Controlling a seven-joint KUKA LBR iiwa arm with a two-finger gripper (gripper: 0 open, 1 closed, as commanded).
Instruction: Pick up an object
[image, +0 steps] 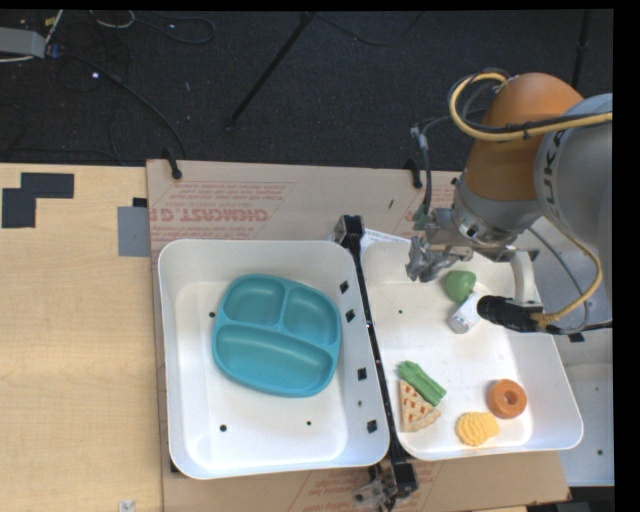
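Green object (460, 285) just beside hand (428, 262).

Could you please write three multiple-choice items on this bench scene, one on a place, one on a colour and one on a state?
1. Where does the divided plate lie?
A. left bin
B. right bin
C. the cardboard

2. What colour is the ring-shaped toy?
A. blue
B. orange
C. white

3. How does the plate sit?
A. flat, compartments facing up
B. upside down
C. on edge against a wall

Answers:
1 A: it rests on the floor of the left bin.
2 B: it is orange, beside a yellow toy in the right bin.
3 A: its three compartments are open to the camera.
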